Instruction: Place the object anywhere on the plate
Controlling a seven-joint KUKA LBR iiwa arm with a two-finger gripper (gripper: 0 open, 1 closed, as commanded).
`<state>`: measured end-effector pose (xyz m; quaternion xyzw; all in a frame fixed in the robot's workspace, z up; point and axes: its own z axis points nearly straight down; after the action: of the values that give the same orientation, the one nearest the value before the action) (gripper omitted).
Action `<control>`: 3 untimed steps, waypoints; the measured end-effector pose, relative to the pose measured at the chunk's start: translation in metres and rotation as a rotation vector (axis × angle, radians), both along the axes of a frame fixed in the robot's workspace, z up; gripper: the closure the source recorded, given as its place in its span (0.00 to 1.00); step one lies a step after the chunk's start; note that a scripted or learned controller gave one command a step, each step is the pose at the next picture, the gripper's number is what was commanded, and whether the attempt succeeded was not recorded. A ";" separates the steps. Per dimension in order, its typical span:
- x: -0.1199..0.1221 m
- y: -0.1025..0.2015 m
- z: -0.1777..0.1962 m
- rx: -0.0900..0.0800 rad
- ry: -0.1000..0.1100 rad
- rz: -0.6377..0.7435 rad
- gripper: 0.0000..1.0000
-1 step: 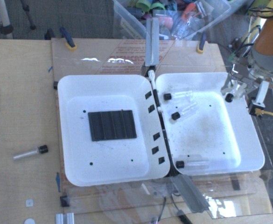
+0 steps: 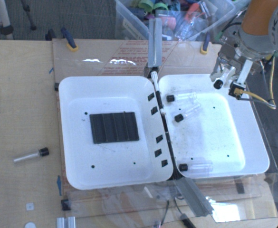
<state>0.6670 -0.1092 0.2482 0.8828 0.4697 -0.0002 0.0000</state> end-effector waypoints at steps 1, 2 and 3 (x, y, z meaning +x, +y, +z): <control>-0.078 0.047 0.059 0.000 0.005 -0.379 1.00; -0.066 0.091 0.077 0.000 -0.001 -0.027 1.00; -0.076 0.199 0.044 0.001 0.005 0.000 1.00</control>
<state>0.5915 0.0894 0.2927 0.8828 0.4698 -0.0023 -0.0014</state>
